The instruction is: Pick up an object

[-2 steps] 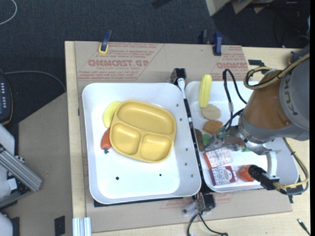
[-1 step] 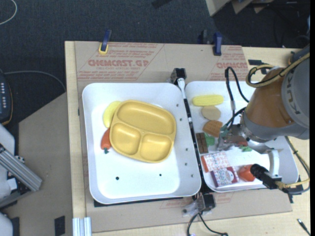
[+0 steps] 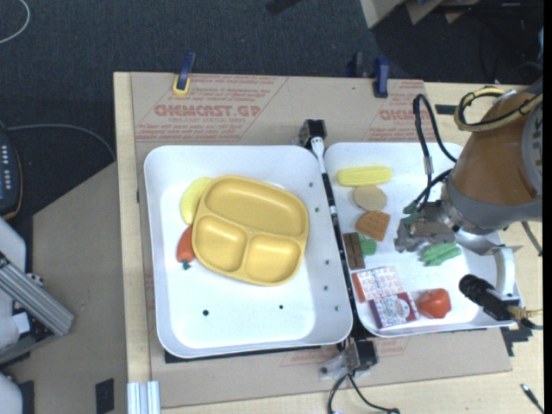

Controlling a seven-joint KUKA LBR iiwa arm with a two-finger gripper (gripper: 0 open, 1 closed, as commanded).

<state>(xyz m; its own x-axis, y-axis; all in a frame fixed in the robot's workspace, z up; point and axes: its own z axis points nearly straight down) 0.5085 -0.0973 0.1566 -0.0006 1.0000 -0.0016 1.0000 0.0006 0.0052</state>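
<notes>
My gripper (image 3: 417, 232) hangs over the middle of the right bin (image 3: 405, 152), on the grey arm with the orange band that comes in from the right. Just right of and below it lies a green pod (image 3: 441, 254). To its left sits an orange-brown wedge (image 3: 374, 224), with a tan round piece (image 3: 371, 198) and a yellow corn cob (image 3: 363, 176) farther back. A small green piece (image 3: 368, 247) and a brown bar (image 3: 352, 250) lie near the bin's left wall. Toward the front are a red-and-white packet (image 3: 385, 295) and a red tomato (image 3: 435, 302).
The left bin (image 3: 250, 326) holds a yellow divided plate (image 3: 250, 228) lying over a pale yellow item (image 3: 192, 198), with a red-orange pepper (image 3: 185, 247) at its left. A black divider (image 3: 329, 198) runs between the bins. Clamps sit at the board's back edge.
</notes>
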